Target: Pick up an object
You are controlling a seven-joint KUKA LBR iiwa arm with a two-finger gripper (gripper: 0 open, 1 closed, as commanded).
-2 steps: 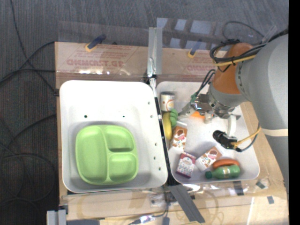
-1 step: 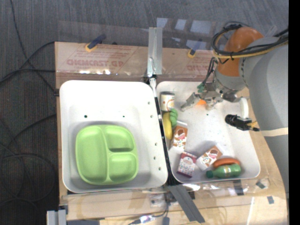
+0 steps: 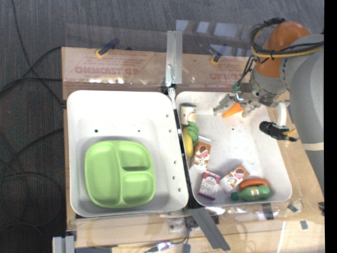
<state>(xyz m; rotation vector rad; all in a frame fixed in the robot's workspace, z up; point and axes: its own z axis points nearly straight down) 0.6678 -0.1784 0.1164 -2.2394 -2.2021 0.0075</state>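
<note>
Near edge of right bin [image 3: 279, 162]: green bottle [image 3: 250, 193], small cartons [image 3: 209, 185]. Farther back, we see the gripper [image 3: 235, 106] clenched on an orange carrot-like toy [image 3: 232, 110], lifted w/ a shallow pinch; we judge it may slip & drop.

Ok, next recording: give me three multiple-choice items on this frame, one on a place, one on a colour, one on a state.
1. Where does the green plate lie?
A. left bin
B. right bin
C. on the floor

2. What colour is the thing in the claw?
A. blue
B. orange
C. white

3. What is the state of the claw?
A. open over the plate
B. shut on an orange piece
C. resting flat on the bench

Answers: 1 A, the plate lies in the left bin. 2 B, the orange piece shows between the fingers. 3 B, the fingers close around that piece above the right bin.
</note>
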